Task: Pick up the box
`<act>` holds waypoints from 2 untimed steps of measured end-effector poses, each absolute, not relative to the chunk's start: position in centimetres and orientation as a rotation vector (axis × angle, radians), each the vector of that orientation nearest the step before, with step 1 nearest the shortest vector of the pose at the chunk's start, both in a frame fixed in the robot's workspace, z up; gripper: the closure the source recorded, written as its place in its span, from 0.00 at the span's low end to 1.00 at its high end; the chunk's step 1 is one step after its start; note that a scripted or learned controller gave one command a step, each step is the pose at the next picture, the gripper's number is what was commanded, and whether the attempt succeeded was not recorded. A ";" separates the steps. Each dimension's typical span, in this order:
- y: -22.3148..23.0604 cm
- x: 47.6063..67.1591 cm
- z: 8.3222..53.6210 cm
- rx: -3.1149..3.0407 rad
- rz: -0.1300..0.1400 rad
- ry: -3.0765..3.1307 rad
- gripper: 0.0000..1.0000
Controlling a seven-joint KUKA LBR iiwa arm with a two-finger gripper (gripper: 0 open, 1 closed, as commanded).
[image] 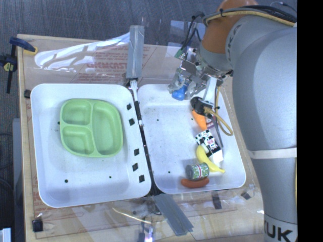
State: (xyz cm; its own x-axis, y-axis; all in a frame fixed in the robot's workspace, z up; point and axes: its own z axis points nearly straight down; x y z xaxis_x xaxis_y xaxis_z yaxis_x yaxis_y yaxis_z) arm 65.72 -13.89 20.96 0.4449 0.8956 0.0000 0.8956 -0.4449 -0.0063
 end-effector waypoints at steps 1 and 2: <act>-13.7 65.4 9.8 -2.213 0.009 -2.213 1.00; -8.3 65.7 19.1 -2.273 0.004 -2.162 1.00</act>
State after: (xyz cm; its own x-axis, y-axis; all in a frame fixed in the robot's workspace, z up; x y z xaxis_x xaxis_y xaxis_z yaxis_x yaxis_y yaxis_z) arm 65.73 -8.32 19.14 0.0502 0.9987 0.0015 0.9987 -0.0502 -0.0052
